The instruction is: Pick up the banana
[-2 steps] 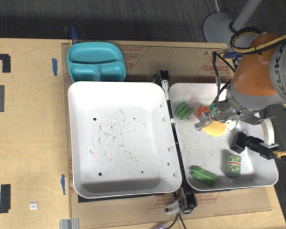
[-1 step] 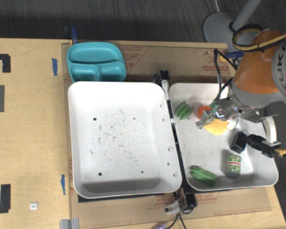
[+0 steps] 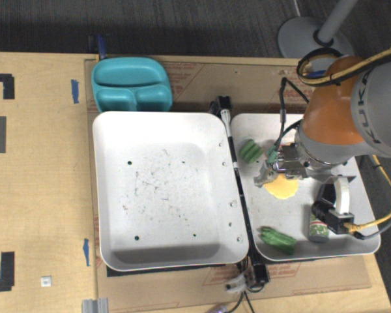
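The banana (image 3: 284, 188) shows as a yellow patch on the floor of the right bin (image 3: 365, 243), near its middle. Most of it lies under the wrist, so its full shape is hidden. My gripper (image 3: 281, 167) hangs right over the banana's upper edge, pointing down into the bin. The grey arm with its orange band (image 3: 332, 119) comes in from the upper right and covers the back of the right bin.
A green object (image 3: 250, 150) lies left of the gripper, and another green object (image 3: 277, 239) sits by the right bin's front wall. A small can-like item (image 3: 318, 230) rests at front right. The left bin (image 3: 163, 188) adjoins; a teal tray (image 3: 131, 83) stands behind it.
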`<state>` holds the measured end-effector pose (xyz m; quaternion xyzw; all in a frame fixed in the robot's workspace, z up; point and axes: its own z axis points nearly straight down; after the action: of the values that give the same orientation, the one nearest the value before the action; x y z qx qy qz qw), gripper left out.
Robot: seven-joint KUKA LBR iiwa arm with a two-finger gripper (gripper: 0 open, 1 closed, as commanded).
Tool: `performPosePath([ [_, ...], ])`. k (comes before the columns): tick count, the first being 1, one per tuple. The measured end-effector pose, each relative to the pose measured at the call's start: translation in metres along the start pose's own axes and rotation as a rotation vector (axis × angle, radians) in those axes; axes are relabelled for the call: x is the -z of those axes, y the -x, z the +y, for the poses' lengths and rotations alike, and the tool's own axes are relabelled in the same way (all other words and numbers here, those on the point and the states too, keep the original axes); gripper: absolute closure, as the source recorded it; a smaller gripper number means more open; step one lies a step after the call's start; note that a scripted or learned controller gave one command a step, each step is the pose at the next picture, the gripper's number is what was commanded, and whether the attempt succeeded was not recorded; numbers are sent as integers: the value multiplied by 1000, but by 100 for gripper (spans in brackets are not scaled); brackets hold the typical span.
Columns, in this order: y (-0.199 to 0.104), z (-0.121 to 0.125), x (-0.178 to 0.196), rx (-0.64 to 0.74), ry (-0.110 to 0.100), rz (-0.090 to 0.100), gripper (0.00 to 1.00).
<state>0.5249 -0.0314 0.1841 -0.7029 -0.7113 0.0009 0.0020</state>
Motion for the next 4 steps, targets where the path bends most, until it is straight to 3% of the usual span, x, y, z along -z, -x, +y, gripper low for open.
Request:
performPosePath([
  [2, 0, 1, 20, 2, 4, -2, 100],
  [3, -24, -46, 0, 134, 1, -1, 100],
  [4, -89, -45, 0, 91, 4, -2, 100],
])
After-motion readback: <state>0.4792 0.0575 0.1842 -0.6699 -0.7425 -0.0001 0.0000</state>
